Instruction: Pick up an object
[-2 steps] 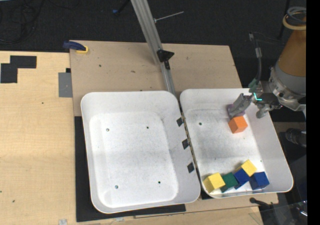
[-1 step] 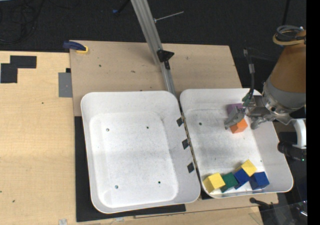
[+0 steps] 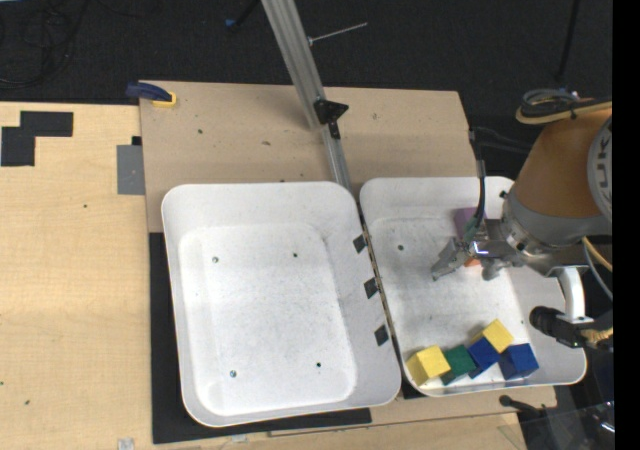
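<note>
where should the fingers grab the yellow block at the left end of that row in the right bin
Take the yellow block from above, across its near and far faces. Its right side touches the green block, and the right bin wall runs close on its left.

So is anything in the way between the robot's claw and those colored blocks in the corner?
Nothing visible is. The gripper hangs over the middle of the right bin, and the blocks sit bunched in that bin's near corner. Bare white floor lies between them. A purple thing sits on the gripper's far side, away from that path.
</note>
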Available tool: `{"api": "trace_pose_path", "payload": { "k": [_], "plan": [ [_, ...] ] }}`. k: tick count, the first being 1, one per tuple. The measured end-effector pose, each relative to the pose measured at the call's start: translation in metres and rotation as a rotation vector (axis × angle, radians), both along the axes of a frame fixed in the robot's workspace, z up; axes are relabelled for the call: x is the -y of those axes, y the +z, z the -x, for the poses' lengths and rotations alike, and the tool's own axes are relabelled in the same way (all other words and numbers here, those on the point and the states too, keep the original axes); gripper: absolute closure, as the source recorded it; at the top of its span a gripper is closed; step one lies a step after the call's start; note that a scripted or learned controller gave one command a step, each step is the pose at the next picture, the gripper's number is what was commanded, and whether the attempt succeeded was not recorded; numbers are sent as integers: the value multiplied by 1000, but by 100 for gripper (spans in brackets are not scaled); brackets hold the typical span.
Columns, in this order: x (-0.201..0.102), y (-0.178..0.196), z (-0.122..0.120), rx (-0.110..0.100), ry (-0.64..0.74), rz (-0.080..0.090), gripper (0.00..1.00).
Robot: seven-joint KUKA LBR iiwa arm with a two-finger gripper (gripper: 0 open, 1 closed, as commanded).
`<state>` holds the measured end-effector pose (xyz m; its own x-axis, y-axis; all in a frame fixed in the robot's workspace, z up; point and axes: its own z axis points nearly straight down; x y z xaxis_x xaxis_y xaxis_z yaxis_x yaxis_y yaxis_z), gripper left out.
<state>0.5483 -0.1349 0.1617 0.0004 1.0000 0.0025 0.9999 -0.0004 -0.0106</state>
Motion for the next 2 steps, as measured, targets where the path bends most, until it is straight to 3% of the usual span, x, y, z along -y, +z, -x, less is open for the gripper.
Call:
{"api": "trace_pose_path", "payload": {
  "k": [1,2],
  "plan": [
    [-1,-44,2,2,0,0,0],
    [2,-31,1,5,-9,1,100]
  ]
}}
